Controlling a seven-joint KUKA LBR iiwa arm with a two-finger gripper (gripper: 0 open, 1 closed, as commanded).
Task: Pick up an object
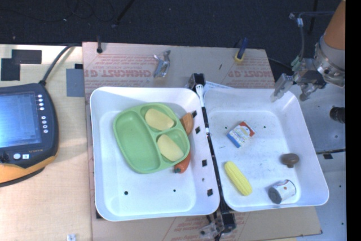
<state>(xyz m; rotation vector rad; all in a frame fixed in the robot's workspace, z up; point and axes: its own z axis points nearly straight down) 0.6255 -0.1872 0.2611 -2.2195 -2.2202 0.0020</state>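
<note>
We see gripper (294, 88) spread, ungrasping, over right bin's (316, 166) far right corner | corn cob (238, 178) near front edge

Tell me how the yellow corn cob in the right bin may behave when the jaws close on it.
The corn cob looks rounded and elongated, so it may roll sideways if pushed. Its smooth, toy-like surface could slip unless it is gripped across its narrow width. It lies apart from the small box, leaving room for approach.
</note>
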